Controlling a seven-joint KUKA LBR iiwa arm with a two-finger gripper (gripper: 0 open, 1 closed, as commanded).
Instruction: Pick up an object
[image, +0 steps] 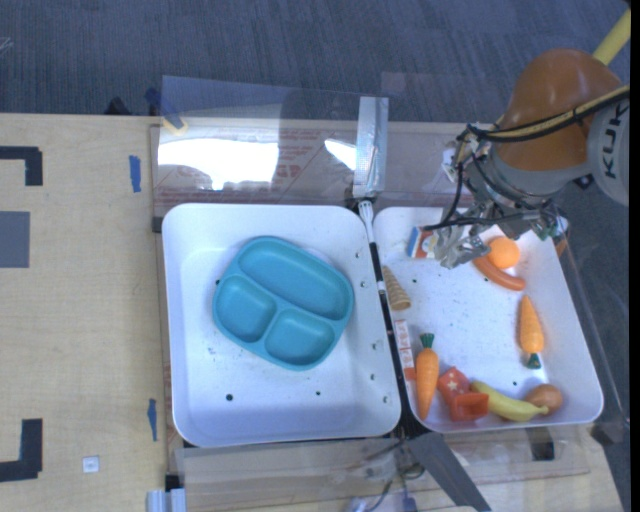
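- A single fixed camera looks down at a slant on the bench (70, 300); both white bins sit mid-frame
- The arm (545, 110) enters from the right; moderately near

orange ball (505, 252): we see it round, at top of right bin, just above red sausage.
red sausage (497, 273): long, slanted, touching ball's underside.
small carrot (530, 328): upright by right wall, dark tip down.
big carrot (427, 375): upright w/ green top, lower left of bin.
tomato pieces (460, 393): red, btwn big carrot & banana.
banana (508, 402): yellow, flat along bottom edge.
brown egg-like item (546, 398): at banana's right end.
cone (396, 289): tan, ribbed, by left wall.
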